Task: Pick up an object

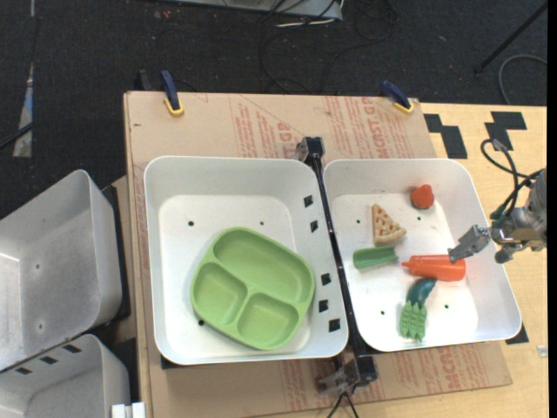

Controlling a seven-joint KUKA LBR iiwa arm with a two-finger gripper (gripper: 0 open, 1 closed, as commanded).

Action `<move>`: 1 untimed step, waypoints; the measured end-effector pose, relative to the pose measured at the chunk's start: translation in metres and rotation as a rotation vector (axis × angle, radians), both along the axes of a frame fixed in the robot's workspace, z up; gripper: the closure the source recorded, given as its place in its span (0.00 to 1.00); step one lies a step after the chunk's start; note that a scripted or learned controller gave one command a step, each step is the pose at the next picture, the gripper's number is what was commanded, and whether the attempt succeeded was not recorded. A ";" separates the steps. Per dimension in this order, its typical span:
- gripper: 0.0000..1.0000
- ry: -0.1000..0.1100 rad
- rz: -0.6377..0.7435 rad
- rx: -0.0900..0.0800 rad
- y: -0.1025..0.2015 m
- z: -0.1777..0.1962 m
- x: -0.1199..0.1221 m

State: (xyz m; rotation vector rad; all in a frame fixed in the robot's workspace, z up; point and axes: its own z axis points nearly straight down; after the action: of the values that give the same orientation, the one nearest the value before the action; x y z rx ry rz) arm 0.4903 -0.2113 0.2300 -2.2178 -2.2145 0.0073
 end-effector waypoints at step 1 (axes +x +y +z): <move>0.00 -0.008 0.002 -0.003 0.000 0.004 0.002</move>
State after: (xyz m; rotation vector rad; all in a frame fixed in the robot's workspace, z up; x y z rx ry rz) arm 0.4924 -0.2113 0.2337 -2.2206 -2.2223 0.0012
